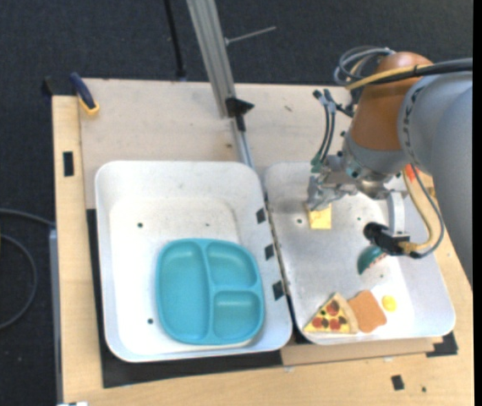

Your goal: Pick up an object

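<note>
Jaws: you cannot tell from this view whether they are apart or together. They point down over the far left part of the right-hand shallow white bin point(317, 269).

Task thing: small yellow square block point(320, 218), on the bin floor directly below the jaws. You cannot resolve whether they touch. The block looks near square from above, so it gives you no clear long axis. Its edges run roughly along the bin walls.

Same bin, near edge: toy pizza slice point(329, 316), narrow end toward the far side, right against an orange-brown rounded piece point(366, 309). A small yellow round item point(388, 304) lies just beside that. A small dark teal object point(368, 260) lies mid-bin.

Left-hand white bin point(139, 193): turquoise divided plastic plate point(210, 291), toward the near side.

Surface point(156, 117): pale wood, both bins side by side, aluminium post point(210, 49) rising at the far edge. Dark carpet floor point(55, 24) lies around it.
</note>
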`<action>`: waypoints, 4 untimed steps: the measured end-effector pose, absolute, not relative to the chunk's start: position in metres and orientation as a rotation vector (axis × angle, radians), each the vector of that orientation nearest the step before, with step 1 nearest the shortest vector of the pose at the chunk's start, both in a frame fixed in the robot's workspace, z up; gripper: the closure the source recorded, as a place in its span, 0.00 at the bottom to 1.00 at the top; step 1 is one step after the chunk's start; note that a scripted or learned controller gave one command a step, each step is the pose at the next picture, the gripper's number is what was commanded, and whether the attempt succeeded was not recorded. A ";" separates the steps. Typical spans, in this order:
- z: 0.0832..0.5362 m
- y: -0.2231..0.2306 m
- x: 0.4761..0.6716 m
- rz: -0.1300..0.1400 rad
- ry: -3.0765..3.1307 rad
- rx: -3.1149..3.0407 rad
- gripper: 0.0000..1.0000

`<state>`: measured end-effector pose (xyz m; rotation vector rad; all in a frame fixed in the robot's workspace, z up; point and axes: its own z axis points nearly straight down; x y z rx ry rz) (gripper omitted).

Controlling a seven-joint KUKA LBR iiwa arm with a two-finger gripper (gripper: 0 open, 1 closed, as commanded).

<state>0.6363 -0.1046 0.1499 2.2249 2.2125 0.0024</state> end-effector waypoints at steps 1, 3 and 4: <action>0.212 -0.113 0.635 0.006 2.214 2.219 1.00; 0.241 -0.063 0.627 0.001 2.228 2.215 1.00; 0.241 0.000 0.618 0.002 2.231 2.213 1.00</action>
